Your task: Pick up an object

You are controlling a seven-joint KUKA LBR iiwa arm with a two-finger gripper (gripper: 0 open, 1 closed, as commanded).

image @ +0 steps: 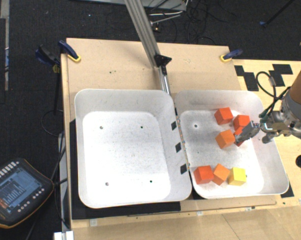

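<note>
Because the arm enters from the right edge of the frame, its gripper (244, 135) sits low over the right-hand shallow white plastic bin (270, 176), in the cluster of small cubes at that bin's upper right. Dark fingers angle down-left between an orange-red cube (241, 121) and an orange cube (224, 138); whether they are spread or closed, or have hold of anything, I cannot tell — too small and dark against the blocks. Another orange-red cube (223, 115) lies just above-left of them. Along the bin's lower edge, three more in a row: red-orange cube (204, 174), orange cube (221, 173), yellow cube (238, 176), touching or nearly so. Left-hand white bin (90, 104) sits beside it on the tan board worktop (115, 59). Judgement: grasp attempt under way on the upper cluster; crowded neighbours may get nudged.
</note>
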